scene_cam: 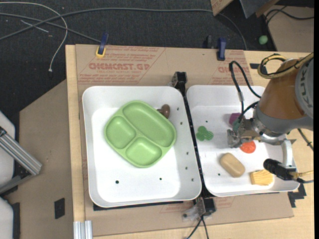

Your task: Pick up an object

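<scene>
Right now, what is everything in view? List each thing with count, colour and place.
White bins: 2, side by side on the bench; left bin, right bin.
Divided plate: 1, green, in the left bin.
Small round object: 1, brown, left bin, at the plate's upper right edge.
Green object: 1, right bin, left part.
Purple object: 1, right bin, partly hidden by the arm.
Red-orange object: 1, right bin, just below the gripper.
Tan oblong object: 1, right bin, lower middle.
Yellow object: 1, right bin, lower right.
Clamps: 2, blue, on the bench's far edge.
Arm: 1, grey and orange, over the right bin.
Gripper: 1, low in the right bin.
</scene>
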Controlling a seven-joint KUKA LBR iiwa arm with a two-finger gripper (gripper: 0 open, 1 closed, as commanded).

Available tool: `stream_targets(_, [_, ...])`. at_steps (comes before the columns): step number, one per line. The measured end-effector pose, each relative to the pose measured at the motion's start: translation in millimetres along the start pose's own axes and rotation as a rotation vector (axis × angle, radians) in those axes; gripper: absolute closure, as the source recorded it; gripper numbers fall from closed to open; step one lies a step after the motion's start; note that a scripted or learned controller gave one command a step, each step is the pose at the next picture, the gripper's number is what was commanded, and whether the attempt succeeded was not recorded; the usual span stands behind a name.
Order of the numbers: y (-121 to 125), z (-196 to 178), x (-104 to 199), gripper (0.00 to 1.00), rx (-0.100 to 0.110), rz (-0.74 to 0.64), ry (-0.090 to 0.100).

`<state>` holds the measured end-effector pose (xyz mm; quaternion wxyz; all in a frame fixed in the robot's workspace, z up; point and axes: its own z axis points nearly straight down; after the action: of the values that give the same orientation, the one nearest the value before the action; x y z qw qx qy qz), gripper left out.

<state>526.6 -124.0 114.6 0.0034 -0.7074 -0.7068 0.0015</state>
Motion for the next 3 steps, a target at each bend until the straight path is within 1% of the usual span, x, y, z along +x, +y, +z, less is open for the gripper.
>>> stream_targets(1, [2,-14,0,1.00,-0.007,0.001,-0.001])
stream_targets(2, [11,-66,-6,1.00,-0.013,-0.002,-0.004])
stream_targets(3, [13,-108,-6,1.00,-0.012,-0.002,-0.004])
